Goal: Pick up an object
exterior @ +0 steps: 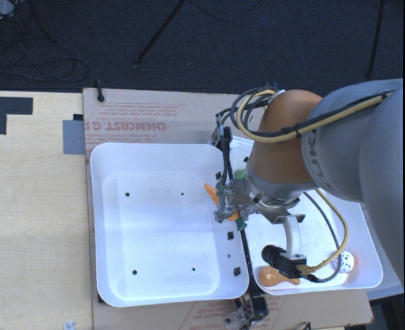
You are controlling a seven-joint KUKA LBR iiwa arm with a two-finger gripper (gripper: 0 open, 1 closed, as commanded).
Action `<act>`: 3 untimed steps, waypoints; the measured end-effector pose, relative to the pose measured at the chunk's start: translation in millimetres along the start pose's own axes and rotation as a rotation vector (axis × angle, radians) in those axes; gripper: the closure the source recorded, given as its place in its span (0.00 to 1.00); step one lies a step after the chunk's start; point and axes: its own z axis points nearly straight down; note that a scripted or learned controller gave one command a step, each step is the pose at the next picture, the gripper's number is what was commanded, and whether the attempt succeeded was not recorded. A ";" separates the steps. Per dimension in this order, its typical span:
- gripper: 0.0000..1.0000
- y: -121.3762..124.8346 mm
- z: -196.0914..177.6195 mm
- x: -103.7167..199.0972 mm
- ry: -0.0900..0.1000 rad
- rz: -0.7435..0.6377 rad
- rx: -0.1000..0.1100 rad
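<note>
Orange spoon-like thing (279,276) lying in the right bin (367,267), near the front rim, partly under a black cable fitting. Looks like light, stiff plastic, smooth and probably a bit slippery; best grabbed across the narrow handle, not the rounded bowl. White die (344,261) with dark dots just to its right, small and hard, easy to pinch on 2 flat faces. Gripper (228,208) hanging over the divide between the 2 bins, a small orange bit (210,191) beside it. Can't tell if anything is gripped. Left bin (106,184) alongside.
</note>
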 end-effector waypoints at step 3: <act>1.00 21.8 -224.7 -26.7 0.001 -0.003 -0.023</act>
